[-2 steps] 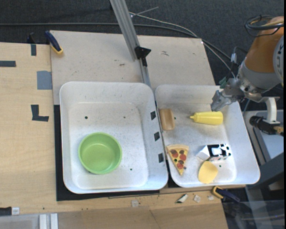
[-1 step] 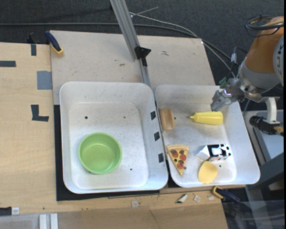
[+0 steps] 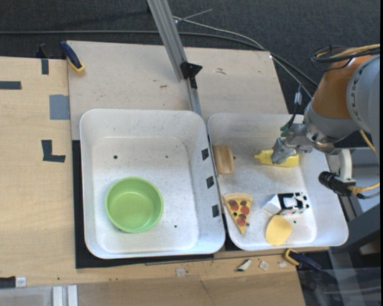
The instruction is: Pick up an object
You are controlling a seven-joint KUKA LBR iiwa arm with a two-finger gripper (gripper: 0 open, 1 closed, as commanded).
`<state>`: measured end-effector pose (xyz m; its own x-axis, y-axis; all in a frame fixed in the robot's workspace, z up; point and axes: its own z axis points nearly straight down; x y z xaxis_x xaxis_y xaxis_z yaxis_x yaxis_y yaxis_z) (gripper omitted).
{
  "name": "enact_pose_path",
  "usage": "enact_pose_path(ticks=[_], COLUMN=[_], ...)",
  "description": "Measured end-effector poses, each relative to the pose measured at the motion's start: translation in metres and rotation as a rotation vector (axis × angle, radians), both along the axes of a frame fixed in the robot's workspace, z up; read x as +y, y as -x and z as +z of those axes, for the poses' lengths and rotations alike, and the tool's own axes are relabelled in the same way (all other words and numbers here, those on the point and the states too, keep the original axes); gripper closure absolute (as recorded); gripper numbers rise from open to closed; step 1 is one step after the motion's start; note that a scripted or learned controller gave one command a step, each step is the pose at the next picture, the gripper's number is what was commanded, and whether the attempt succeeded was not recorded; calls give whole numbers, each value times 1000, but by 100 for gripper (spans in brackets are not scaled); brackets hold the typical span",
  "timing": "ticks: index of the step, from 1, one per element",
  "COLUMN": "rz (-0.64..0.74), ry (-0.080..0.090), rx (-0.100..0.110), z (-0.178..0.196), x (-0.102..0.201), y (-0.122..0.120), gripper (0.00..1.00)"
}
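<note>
The right bin (image 3: 242, 127) holds a tan wooden block (image 3: 224, 159) by its left wall, a pizza slice toy (image 3: 239, 211), a black and white piece (image 3: 292, 202), a round yellow piece (image 3: 278, 231) and a yellow toy (image 3: 268, 157) near the middle right. My gripper (image 3: 283, 153) is down over the right part of the yellow toy, covering part of it. The grey arm with its orange band (image 3: 335, 94) reaches in from the right.
The left bin (image 3: 96, 132) holds a green bowl (image 3: 134, 204). A slanted metal pole (image 3: 172, 40) crosses the bench behind the bins. A blue and yellow clamp (image 3: 72, 56) sits at the bench's back left; another (image 3: 298, 258) lies at the front right.
</note>
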<state>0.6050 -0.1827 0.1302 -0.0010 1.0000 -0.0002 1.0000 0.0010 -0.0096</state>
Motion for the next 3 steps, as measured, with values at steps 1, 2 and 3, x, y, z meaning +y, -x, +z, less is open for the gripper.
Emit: enact_pose_path(ticks=[1, 2, 3], rz=[0, 1, -1], ry=[2, 1, 0], rx=[-9, -8, -11], z=[-42, -31, 14], x=[0, 1, -5], y=[-1, 0, -3], gripper=[0, 100, 100])
